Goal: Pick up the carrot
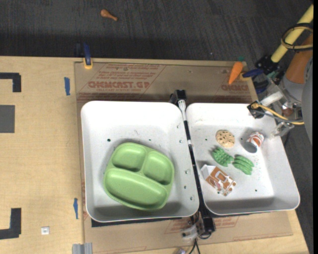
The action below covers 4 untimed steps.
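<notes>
Impossible to tell, amid cables and glare, whether open or shut: gripper (279,120) at the far right rim of the right bin (283,196), below the grey arm (298,74) with its orange band. Holds nothing that can be seen.

Just left of it, inside that bin: a small red-and-white item (255,140) and a round speckled cookie (225,138). Nearer the camera, side by side: two green ridged pieces (222,157) (243,164). Closer still, an orange-and-white patterned packet (218,179), lying flat.

Outside the bins altogether, on the brown cardboard sheet (119,82) beyond the right bin's far edge: the carrot (236,73), orange with a green top, tilted, well apart from the gripper and untouched.

In the left bin (94,124): a green divided plate (139,174), three compartments up, slightly askew.

Clamped to the cardboard's far left corner: a blue clip (87,54). Stuck to the pale worktop (39,149) at left: black tape marks (15,82). On the dark floor beyond: a second small orange object (108,15), too small to name.
</notes>
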Each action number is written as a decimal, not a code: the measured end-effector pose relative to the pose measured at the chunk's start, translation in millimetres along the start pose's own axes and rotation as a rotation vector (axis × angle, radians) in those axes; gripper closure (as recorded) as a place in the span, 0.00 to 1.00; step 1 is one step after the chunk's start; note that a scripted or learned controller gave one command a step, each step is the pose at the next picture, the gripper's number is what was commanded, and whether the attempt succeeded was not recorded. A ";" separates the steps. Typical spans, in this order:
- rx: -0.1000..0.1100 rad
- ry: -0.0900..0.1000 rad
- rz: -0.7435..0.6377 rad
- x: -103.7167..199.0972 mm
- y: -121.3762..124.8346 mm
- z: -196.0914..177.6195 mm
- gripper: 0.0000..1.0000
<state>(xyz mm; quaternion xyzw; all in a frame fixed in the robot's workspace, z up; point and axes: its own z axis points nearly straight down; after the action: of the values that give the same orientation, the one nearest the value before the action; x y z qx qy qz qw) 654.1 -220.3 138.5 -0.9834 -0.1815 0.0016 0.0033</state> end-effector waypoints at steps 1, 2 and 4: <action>-0.003 -0.001 0.132 -9.0 -0.5 -7.5 0.00; -0.003 -0.001 0.127 -8.5 -0.6 -18.0 1.00; -0.004 -0.002 0.118 -7.4 -1.2 -38.2 1.00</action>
<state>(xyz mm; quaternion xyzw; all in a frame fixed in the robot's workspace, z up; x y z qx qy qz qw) 646.9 -222.0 176.8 -0.9924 -0.1231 0.0024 0.0013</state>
